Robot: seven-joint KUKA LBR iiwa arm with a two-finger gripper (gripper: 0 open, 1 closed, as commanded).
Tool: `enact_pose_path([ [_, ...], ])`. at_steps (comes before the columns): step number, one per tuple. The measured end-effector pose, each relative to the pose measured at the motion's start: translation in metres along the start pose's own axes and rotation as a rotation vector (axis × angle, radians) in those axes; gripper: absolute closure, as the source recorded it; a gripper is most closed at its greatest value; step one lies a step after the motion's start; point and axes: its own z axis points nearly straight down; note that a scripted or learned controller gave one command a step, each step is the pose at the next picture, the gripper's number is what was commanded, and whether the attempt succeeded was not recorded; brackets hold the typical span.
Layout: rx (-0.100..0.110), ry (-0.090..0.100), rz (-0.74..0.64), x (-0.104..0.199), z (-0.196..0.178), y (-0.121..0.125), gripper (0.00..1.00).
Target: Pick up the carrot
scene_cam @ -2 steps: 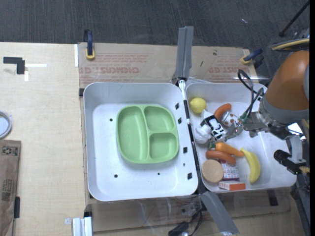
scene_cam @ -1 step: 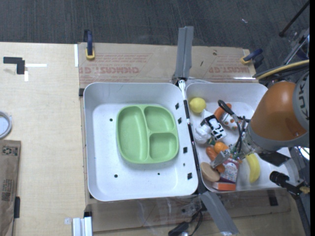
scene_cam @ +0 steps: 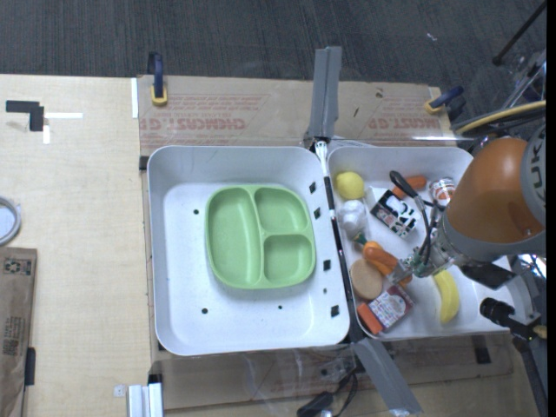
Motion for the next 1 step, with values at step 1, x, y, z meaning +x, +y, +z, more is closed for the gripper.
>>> enact_pose_path([
  [1,0.008,0.003,0.307,0.0243,-0.0885,0.0428,1.0],
])
